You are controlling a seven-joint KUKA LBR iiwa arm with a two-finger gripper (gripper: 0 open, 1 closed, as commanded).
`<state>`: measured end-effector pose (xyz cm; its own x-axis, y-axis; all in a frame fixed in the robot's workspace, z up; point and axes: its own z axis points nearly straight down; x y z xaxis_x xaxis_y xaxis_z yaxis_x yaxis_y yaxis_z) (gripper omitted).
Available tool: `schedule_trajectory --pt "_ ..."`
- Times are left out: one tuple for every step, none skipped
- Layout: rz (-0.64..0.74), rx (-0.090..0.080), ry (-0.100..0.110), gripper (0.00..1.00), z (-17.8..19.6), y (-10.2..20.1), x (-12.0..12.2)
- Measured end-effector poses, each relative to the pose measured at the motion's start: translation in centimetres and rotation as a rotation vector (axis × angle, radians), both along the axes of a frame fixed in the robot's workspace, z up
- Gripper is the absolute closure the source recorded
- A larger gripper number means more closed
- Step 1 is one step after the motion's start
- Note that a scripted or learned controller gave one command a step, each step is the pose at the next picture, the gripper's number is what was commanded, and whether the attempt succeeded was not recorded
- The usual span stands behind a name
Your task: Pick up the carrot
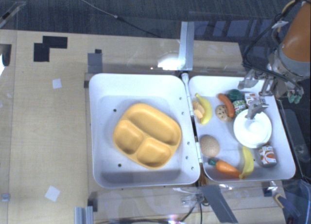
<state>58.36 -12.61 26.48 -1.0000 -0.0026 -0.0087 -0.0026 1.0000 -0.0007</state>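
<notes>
Carrot [225,167] lies lower right of frame, in right bin [286,169], near bottom wall, touching banana [247,161]. Looks like small toy: light, hard, smooth, may slip. Best grab across fat orange middle. Gripper [256,102] higher up, over white bowl [252,129]. Jaws: cannot tell.

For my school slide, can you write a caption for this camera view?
Robot claw hovers above a white plate while the carrot waits at the near edge of the right bin.
</notes>
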Motion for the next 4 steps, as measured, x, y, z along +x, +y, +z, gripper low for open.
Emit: schedule_trajectory --pt "0.004 0.003 0.005 0.00 -7.3 6.0 -5.5" --pt "-0.101 0.001 -0.010 0.00 -17.5 4.4 -8.3" --pt "-0.450 0.004 -0.005 0.00 -11.6 1.0 2.6" --pt "-0.781 0.006 0.002 0.00 -11.7 0.1 -4.0"
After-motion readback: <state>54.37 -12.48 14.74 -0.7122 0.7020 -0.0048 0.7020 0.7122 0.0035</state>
